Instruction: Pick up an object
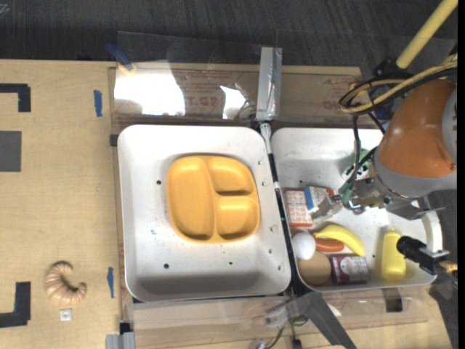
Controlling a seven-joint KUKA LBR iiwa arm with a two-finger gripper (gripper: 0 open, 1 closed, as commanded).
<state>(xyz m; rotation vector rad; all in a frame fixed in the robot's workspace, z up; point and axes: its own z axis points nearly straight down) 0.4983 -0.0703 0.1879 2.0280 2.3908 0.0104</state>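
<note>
Arm: the grey arm with its orange band (418,133) is seen reaching in from the right over the right bin (320,142).
Tool: the tool (341,198) is placed low over the middle of the right bin, just above the clutter; whether it is apart or together cannot be told (it is small and dark against the items).
Task objects: a cluster is found at the near side of the right bin: a small printed carton (296,207), a banana (340,235), a white egg-like ball (304,246), a dark-labelled bottle (341,269) and a yellow bottle (393,256).
Left bin: a yellow divided tray (213,198) is held in the middle of the left bin (138,195).
Desk: a tan coiled toy (65,282) is left well apart on the desk (51,195), at the near left.
Progress: nothing is seen between the fingers, so the pick is judged not yet done; a grasp and a lift are left.
Edges: the carton lies just beside the wall between the bins, and the bottles touch the near rim (little side room there).
Open room: the far half of the right bin is bare, so an approach from above is judged easiest.
</note>
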